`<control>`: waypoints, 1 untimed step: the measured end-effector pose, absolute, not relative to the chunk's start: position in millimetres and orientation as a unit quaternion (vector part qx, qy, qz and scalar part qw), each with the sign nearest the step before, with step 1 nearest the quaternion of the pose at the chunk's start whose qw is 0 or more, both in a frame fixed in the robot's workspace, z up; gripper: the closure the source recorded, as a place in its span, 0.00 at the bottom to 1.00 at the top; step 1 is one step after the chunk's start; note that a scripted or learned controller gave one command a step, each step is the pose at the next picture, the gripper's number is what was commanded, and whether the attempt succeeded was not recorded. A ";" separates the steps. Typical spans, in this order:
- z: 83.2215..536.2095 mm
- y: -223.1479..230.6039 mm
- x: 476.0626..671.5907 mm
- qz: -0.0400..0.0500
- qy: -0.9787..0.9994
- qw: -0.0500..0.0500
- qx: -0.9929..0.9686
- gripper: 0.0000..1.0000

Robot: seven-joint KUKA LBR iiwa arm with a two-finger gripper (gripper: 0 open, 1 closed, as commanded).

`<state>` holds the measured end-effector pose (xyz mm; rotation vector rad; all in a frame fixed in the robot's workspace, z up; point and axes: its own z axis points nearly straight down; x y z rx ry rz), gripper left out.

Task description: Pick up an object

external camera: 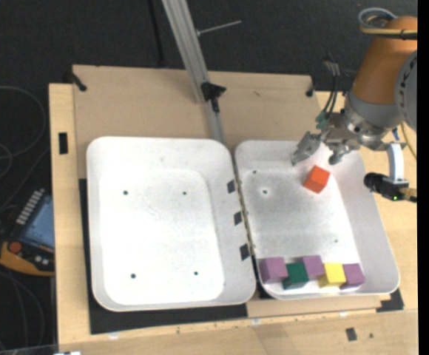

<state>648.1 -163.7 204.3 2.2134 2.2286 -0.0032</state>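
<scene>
**Orange cube waits below spread fingers in the right bin**

The gripper (pixel 322 149) hangs over the far part of the right bin (pixel 370 220), its two fingers splayed apart with nothing between them. Just below and between the fingertips sits a small orange cube (pixel 316 179), resting on the bin floor, turned at an angle to the bin walls and apart from everything else. It looks like a rigid, light block with flat faces; a pinch across two opposite sides should hold it, provided the fingers line up with its rotation.

Along the near wall of the same bin lies a row of small blocks: a purple block (pixel 274 268), a green block (pixel 296 274), a yellow block (pixel 335 274) and others, packed touching, so harder to take hold of.

The arm is cut off at the right edge, and the height of the fingertips above the cube cannot be judged from this slant.
</scene>
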 end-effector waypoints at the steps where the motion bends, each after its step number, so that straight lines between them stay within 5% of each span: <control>1: 124.9 -203.5 650.1 0.001 0.708 0.002 0.706 0.00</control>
